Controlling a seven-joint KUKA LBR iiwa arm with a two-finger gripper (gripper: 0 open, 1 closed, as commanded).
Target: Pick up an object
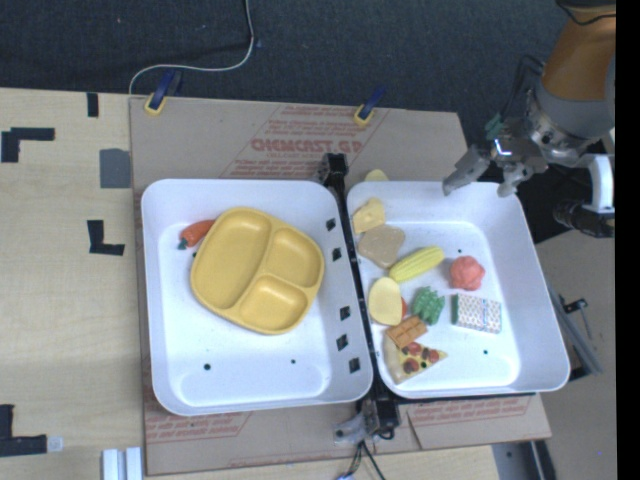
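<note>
Gripper (pixel 484 175) at upper right of frame, over right bin's (pixel 535 268) top edge, fingers apart, nothing btwn them; corn (pixel 416 262) lies mid-bin; yellow tray (pixel 257 269) in left bin (pixel 165 298).

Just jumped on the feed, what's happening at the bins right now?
The arm's gripper hangs open above the far right corner of the right bin, with nothing between its fingers. The toy food lies untouched there: a corn cob, a red ball-like piece, a pizza slice, a green piece and others. The left bin holds a yellow divided plate with a carrot beside it. No pick has been made yet.
</note>
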